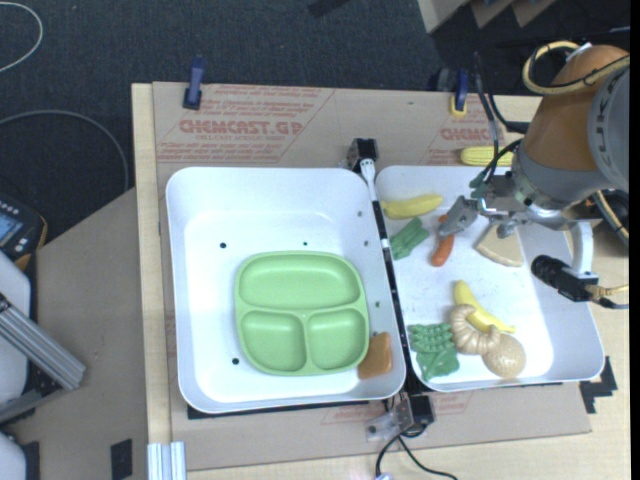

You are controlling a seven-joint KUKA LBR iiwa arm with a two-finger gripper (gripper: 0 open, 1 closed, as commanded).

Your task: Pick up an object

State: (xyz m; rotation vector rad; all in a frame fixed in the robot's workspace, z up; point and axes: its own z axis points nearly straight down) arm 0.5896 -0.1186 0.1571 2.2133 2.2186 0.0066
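Carrot: you're looking at a small orange carrot [441, 251] lying in the right bin [570, 353], upper left part, just below the gripper.
Gripper: gripper [458, 217] is hovering right over the carrot's top end; you can't tell whether it's touching, and can't tell if it's parted or closed.
Arm: grey arm with orange band [575, 108] is reaching in from the right, over the right bin's upper edge.
Right bin, other items: yellow banana [412, 206] at top left, green piece [406, 238] just beside the carrot, beige wedge [500, 249] to its right, second banana [478, 311] touching a tan pretzel-like piece [490, 343], green bumpy item [433, 346] at bottom left.
Left bin: left bin [200, 268] is holding a green divided tray [302, 311]; brown piece [376, 356] sitting at the tray's lower right corner.
Table: both bins are resting side by side on the table [150, 158].
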